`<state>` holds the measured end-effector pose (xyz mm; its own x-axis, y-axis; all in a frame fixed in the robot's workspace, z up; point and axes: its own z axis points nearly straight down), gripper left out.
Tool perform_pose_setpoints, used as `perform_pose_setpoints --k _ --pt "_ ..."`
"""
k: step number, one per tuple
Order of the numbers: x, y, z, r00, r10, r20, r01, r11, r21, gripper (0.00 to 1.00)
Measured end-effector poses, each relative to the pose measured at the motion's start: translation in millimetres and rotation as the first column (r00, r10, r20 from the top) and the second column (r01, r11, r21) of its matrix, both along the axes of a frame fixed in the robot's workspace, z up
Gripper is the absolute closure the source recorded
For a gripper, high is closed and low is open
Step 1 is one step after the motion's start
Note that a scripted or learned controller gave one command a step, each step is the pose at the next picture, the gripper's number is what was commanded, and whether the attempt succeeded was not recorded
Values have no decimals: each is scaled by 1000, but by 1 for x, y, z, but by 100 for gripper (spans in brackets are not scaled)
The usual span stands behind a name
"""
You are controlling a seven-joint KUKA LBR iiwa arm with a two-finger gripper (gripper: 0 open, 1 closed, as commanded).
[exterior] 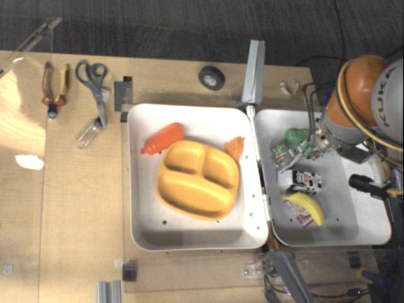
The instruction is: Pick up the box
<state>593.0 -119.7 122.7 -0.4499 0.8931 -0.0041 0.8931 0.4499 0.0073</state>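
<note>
We see the box (307, 180) lying flat in the right bin (372, 232), just above the banana (305, 207). Our end effector (314, 145) hangs above the box, presumably lining up; its grip state we cannot tell.

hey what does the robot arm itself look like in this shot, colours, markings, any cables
The arm is bulky and rounded, with a grey shell and a bright orange band. Part of the dark lettering "KUK" shows on its pale casing at the right edge. Thin dark cables loop along its left side, down toward the claw, a small metallic part too cluttered to make out in detail.
</note>
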Motion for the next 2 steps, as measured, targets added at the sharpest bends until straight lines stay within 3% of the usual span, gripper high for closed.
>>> perform_pose_setpoints --k 1,2 --pt "44 25 -35 962 -271 -5 271 962 0 0" --pt "44 25 -35 963 -271 -5 271 963 0 0"
